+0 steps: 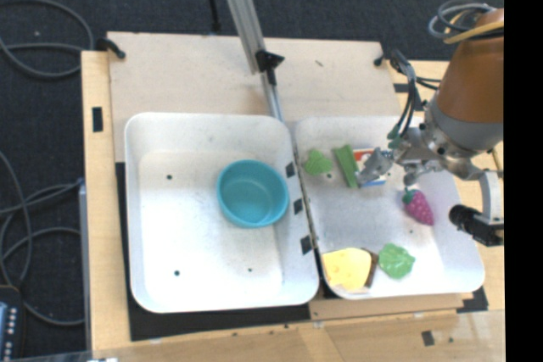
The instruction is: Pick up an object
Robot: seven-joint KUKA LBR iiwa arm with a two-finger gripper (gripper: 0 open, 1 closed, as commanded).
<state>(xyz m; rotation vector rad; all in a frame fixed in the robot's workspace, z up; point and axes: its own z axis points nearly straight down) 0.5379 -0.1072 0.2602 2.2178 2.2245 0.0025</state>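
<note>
Cheese: front edge of right bin.
Pincer: state — cannot tell.
Green block: just left — long axis front-to-back.

Grey arm with a broad orange band, looped cables above it, and metallic jaws

bench is a light wood board on dark carpet. two shallow white bins sit on it side by side, touching: left bin, right bin. slanted metal rail meets the board behind them.
</note>
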